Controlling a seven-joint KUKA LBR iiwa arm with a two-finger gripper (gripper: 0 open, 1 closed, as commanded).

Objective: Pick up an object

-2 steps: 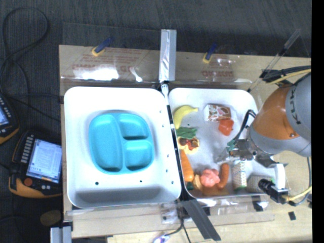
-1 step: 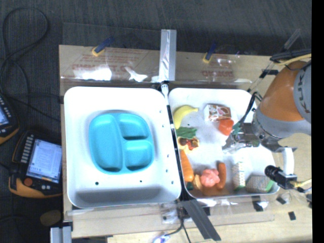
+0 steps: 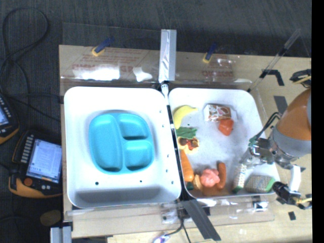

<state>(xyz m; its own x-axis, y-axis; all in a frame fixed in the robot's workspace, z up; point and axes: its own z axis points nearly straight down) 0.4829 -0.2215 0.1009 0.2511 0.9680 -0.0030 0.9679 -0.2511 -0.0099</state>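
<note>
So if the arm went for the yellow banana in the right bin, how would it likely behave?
The banana is curved and smooth-looking, so it may slip or pivot when squeezed. It lies near the right bin's corner wall, against green leafy toy food, so a push would probably wedge it. It looks like light toy food.

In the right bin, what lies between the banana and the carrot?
In the camera view, between the banana and the carrot lie a green leafy piece and, just below it, a small dark red item, along the right bin's left side.
</note>
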